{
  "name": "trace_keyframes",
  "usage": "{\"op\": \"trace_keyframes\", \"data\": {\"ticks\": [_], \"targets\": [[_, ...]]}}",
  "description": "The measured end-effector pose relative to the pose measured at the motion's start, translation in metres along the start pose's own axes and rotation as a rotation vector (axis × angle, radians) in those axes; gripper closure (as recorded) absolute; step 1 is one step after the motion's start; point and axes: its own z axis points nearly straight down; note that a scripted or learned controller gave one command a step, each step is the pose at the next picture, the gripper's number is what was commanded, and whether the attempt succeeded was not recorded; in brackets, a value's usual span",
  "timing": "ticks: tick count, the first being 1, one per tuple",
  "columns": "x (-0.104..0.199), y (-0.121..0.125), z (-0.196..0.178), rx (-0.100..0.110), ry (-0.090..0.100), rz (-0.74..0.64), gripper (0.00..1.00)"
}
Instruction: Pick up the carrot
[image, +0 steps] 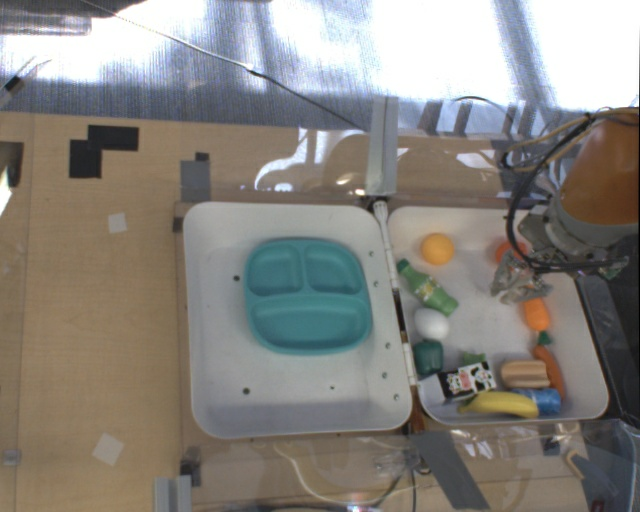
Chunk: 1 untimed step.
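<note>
The wooden bench (90, 330) is the widest surface, and it lies bare to the view's left of everything else. On it sit the two white bins. The white egg (432, 323) near the right bin's left wall serves as the mark for all places here.

The left bin (215, 400) lies left of the egg, past the rail where the two bins meet. Its floor is open all round the teal divided plate (308, 295) at its middle, with a broad margin to every rim. The right bin (600, 405) holds the egg and all the small things.

The arm (600, 175) enters up and right of the egg, over the bin's upper right corner. Its gripper (518, 283) hangs right of the egg and slightly above it. Whether it is wide or narrow cannot be told, and nothing can be seen held in it.

A patch of bare floor lies directly right of the egg, under and below the gripper.

- The yellow banana (500, 403) lies down and right of the egg, along the bottom rim.
- The green bottle (427, 287) lies tilted just above the egg, close to the rail.
- The carrot (550, 370) lies well right of the egg and lower, near the right rim. Its green top points up and the tan bun (525, 374) is against its left side.
- The black-and-white carton (468, 380) lies below and just right of the egg.
- The orange ball (437, 248) lies straight above the egg, past the bottle.
- A small round orange piece (537, 315) sits right of the egg, between the gripper and the carrot's top.
</note>
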Motion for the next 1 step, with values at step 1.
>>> {"op": "trace_keyframes", "data": {"ticks": [1], "targets": [[0.0005,-0.0003,-0.0001,0.000,0.000,0.002,0.00]]}}
